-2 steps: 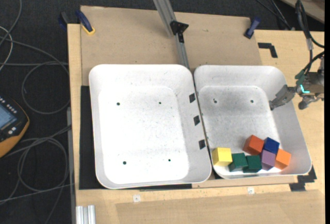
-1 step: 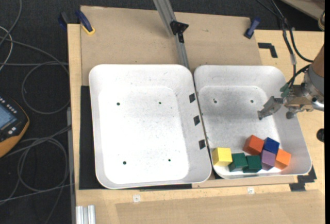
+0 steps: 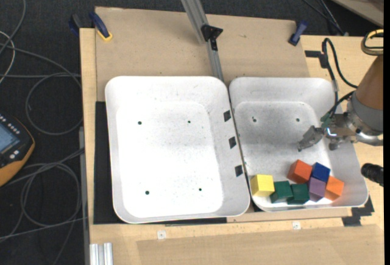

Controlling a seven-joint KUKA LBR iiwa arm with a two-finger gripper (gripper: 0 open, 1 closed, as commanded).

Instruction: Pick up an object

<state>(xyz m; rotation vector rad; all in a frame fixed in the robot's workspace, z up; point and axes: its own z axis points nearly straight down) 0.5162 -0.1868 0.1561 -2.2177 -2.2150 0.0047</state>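
Several small blocks lie bunched along the near edge of the right bin [image 3: 274, 90]: a yellow block [image 3: 263, 184], two green blocks [image 3: 282, 191] [image 3: 298, 194], a red-orange block [image 3: 300, 170], a blue block [image 3: 321, 170], a purple block [image 3: 317, 186] and an orange block [image 3: 334, 187]. My gripper [image 3: 320, 141] hangs over the right bin's right half, just behind the red-orange and blue blocks. It is open, its two fingers spread apart with nothing between them.
The left bin [image 3: 122, 90] sits beside the right one, with black clips along their shared wall. A slanted metal rail [image 3: 194, 5] rises from behind the bins. Cables and a yellow device [image 3: 11, 148] lie on the floor at left.
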